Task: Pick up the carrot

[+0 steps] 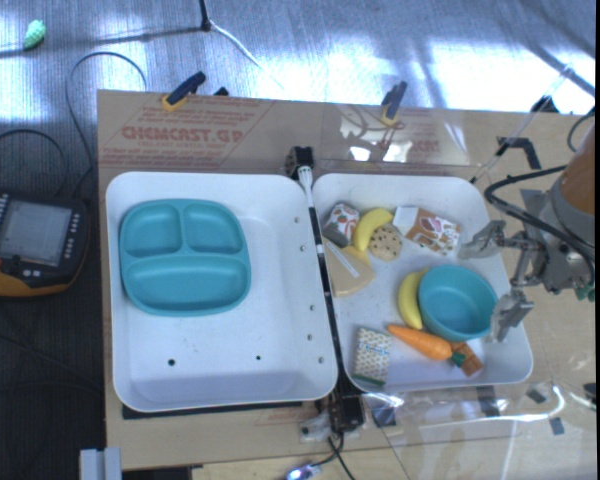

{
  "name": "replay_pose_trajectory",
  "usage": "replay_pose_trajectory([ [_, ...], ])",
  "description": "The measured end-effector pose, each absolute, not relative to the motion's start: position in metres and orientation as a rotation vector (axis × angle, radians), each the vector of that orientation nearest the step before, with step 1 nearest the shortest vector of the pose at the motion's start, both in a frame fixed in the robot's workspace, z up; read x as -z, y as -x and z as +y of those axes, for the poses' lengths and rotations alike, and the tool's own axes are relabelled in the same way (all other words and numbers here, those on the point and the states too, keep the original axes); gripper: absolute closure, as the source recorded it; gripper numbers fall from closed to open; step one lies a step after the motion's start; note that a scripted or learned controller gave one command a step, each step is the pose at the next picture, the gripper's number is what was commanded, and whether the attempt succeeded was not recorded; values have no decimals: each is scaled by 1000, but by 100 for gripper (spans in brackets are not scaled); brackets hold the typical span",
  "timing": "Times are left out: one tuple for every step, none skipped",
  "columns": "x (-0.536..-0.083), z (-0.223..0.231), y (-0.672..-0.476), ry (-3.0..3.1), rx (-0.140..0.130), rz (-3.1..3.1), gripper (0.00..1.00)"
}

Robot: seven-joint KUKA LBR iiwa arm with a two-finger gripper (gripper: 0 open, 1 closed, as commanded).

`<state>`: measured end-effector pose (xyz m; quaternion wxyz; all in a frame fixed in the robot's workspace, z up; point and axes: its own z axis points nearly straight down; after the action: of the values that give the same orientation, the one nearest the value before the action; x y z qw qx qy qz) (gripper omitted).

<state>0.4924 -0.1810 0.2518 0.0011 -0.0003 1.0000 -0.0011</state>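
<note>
One orange plastic carrot (pixel 423 342) is parked at 6 o'clock of the round teal bowl (pixel 456 302), two yellow bananas (pixel 371 227) are counted; the two-finger gripper (pixel 503 274) is spread wide, nothing held.

Left bin (pixel 180 368), far from the claw (pixel 502 273), holds a teal divided tray (pixel 185 256). Right bin (pixel 500 368), just beside the claw: teal bowl (pixel 455 303) nearest; banana (pixel 409 301) touching the bowl's far side; second banana (pixel 370 228), cookie (pixel 385 240) and snack packet (pixel 433 232) farther off.
</note>
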Motion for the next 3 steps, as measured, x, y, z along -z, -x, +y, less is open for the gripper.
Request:
replay_pose_trajectory([
  [-175,-121,-495,176,-4,3140,0],
  [-90,-96,-497,483,9,3088,0],
  [-102,-95,-500,484,15,3080,100],
])
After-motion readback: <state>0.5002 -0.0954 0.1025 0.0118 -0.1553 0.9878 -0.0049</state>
